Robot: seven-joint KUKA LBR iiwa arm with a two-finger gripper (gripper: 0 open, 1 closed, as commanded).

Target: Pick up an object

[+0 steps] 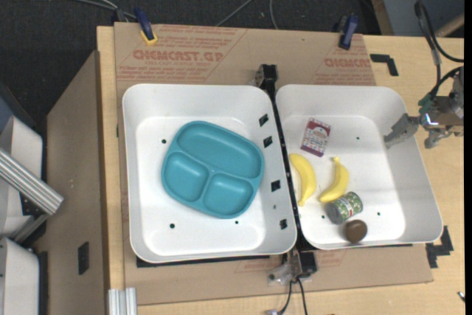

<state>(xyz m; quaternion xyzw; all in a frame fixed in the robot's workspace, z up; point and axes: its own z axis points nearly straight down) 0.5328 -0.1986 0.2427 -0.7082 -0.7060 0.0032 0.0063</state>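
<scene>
- Near you, right bin (413, 221): brown ball (355, 230), green can (344, 206), two bananas (335, 181), small red carton (316, 137).
- Left bin (140, 181): teal divided plate (212, 169).
- Claw (413, 127): above right bin's far-right rim, holding nothing; you cannot tell its opening.

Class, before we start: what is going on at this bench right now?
A robot arm reaches in from the right, its gripper hanging over the right edge of the right white bin. Nothing is seen between its fingers, so no pick has happened yet. That bin holds two yellow bananas, a small red and white carton, a green-labelled tin can and a small brown round object. The left white bin holds a teal plastic divided plate.
</scene>
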